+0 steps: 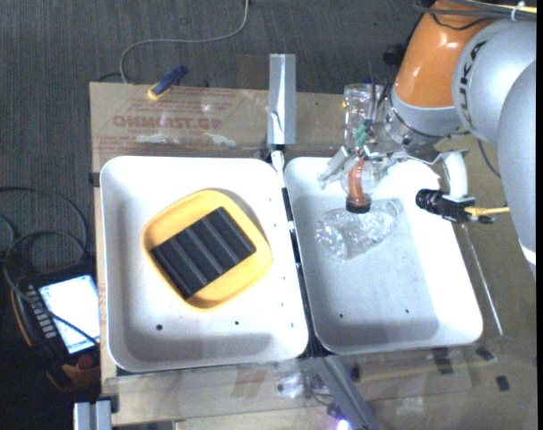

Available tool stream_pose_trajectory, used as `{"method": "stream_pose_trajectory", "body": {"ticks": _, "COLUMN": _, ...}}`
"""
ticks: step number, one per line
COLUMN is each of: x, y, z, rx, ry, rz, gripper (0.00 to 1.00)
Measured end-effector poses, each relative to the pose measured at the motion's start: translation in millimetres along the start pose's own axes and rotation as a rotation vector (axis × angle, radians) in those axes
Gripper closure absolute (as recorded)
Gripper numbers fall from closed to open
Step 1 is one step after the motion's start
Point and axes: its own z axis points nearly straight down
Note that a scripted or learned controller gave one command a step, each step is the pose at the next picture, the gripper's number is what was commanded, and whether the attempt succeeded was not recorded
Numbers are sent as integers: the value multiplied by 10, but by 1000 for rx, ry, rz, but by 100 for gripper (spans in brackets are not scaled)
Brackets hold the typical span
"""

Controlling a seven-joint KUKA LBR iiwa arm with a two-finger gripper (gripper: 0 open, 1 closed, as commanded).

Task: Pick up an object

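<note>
Where it hangs (right bin [451, 325]), hand [357, 206] meets clear object [357, 231].

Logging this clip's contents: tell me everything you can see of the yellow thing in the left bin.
The yellow object is a rounded, squarish pad, with a black ribbed rectangular panel set into its top. It looks like plastic or rubber, seems intact, and lies flat but turned at an angle, near the middle of the left bin. It touches only the bin floor, away from the walls.
</note>
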Motion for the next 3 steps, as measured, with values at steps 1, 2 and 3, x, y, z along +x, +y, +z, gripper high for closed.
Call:
{"method": "stream_pose_trajectory", "body": {"ticks": 1, "x": 2, "y": 0, "z": -81, "rx": 2, "ry": -1, "rz": 0, "gripper": 100}}
{"method": "stream_pose_trajectory", "body": {"ticks": 2, "x": 5, "y": 1, "z": -162, "rx": 4, "ry": -1, "rz": 0, "gripper": 100}}
{"method": "stream_pose_trajectory", "body": {"ticks": 3, "x": 14, "y": -97, "z": -586, "rx": 0, "ry": 2, "rz": 226, "gripper": 100}}
